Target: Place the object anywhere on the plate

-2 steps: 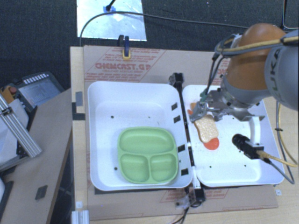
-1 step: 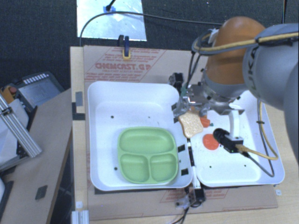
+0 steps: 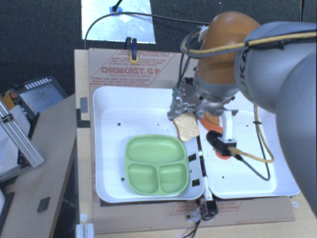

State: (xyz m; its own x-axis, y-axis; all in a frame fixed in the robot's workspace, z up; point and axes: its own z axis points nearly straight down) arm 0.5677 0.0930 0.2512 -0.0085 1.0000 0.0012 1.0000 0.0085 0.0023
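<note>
A green plate with three compartments lies in the front part of the left white bin. My gripper hangs over the right edge of that bin, just above and behind the plate's right rim. A tan slice of toast sits between its fingers and hangs below them, tilted. The gripper is shut on the toast.
The right bin holds an orange-red object and another red piece under a black cable end. The arm's bulk covers much of the right bin. A cardboard sheet lies behind the bins.
</note>
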